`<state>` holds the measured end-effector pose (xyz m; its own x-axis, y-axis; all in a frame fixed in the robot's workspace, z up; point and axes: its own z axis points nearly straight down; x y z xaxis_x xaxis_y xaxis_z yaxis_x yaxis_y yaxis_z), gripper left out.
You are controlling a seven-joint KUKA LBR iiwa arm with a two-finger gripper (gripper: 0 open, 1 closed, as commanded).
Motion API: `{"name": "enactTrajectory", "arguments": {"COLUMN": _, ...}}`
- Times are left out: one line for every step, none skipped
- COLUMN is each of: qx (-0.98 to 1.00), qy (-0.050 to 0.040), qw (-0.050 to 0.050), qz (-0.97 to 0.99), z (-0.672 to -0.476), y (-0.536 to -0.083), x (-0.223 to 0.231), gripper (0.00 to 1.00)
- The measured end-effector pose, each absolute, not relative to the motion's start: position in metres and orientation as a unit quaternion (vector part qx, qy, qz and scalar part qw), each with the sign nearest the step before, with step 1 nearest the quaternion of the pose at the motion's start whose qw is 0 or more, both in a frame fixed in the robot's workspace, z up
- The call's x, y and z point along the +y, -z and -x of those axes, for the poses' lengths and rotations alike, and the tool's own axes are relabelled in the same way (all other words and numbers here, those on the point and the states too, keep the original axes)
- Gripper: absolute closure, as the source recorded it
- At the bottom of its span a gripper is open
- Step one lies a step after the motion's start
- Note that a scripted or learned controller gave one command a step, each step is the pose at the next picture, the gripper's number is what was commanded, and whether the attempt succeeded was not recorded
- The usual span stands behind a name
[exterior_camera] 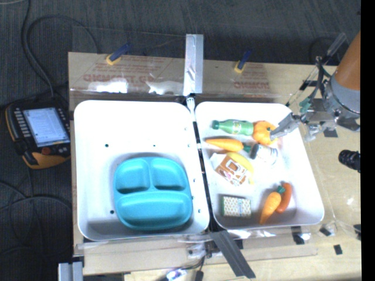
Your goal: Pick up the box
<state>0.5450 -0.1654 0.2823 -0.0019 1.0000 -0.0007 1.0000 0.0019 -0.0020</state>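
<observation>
Small box (236, 205) lying flat, long axis left-right, pincer (282, 127) well apart, grip state unclear

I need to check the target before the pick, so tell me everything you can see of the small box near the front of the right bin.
The box is small, flat and rectangular, with a pale green speckled top and a lighter rim, probably cardboard. It looks closed and lies flat on the floor of the right bin, near the front wall. It seems to touch nothing else; a carrot lies just to its right.
</observation>
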Motion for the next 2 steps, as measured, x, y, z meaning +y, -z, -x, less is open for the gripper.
{"name": "enactTrajectory", "arguments": {"qx": -0.698, "qy": -0.0006, "qw": 0.0, "qz": 0.716, "z": -0.516, "y": -0.345, "x": -0.114, "gripper": 0.0}}
{"name": "enactTrajectory", "arguments": {"qx": -0.676, "qy": -0.0012, "qw": 0.001, "qz": 0.737, "z": -0.493, "y": -0.325, "x": -0.056, "gripper": 0.0}}
